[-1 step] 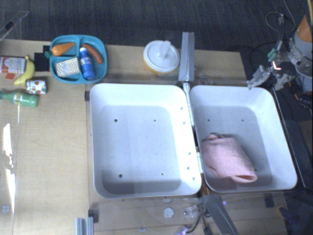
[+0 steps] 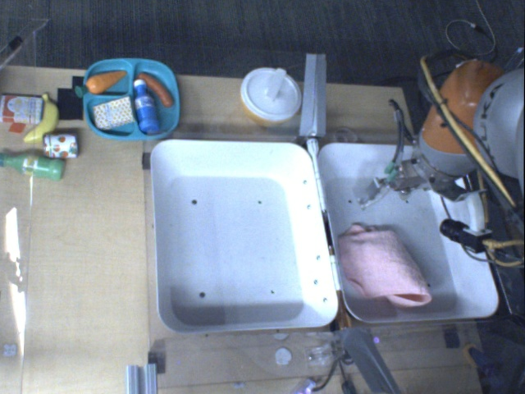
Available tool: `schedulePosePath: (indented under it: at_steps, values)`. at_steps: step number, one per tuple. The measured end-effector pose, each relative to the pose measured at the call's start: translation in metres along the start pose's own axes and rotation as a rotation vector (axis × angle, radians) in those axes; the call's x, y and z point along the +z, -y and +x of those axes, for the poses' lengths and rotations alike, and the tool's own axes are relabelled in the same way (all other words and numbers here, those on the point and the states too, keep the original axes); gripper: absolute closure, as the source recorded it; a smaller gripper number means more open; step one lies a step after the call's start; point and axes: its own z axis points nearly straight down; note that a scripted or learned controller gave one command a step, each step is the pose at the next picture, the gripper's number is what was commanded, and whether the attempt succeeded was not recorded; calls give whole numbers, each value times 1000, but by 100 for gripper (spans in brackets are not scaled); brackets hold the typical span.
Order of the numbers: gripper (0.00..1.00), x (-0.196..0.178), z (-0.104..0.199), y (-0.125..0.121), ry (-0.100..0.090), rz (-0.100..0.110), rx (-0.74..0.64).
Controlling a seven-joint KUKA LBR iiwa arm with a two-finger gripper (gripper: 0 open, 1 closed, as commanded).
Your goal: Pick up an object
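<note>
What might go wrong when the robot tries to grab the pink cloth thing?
1. The pink cloth is soft and lumpy, so the end effector may pinch just a fold, and it could slip free.
2. The cloth lies near the right bin's front wall and the divider beside the left bin; a low approach might bump a wall.
3. The end effector sits above the cloth in the view, not over it, so a straight descent would likely miss.

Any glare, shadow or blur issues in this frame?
Camera view: even, soft lighting; a glare streak on the bench at far left; mild shadow along the left bin's lower wall; the pink cloth reads clearly; the gripper is small and slightly soft; labels on the toys beside the blue tray are unreadable.
</note>
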Motion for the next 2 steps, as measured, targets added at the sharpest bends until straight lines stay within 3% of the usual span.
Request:
schedulePosePath:
  at_steps: [1,2]
  values:
    - [0,26,-1,72,6,-12,-141]
    - [100,13,-1,69,12,-21,-142]
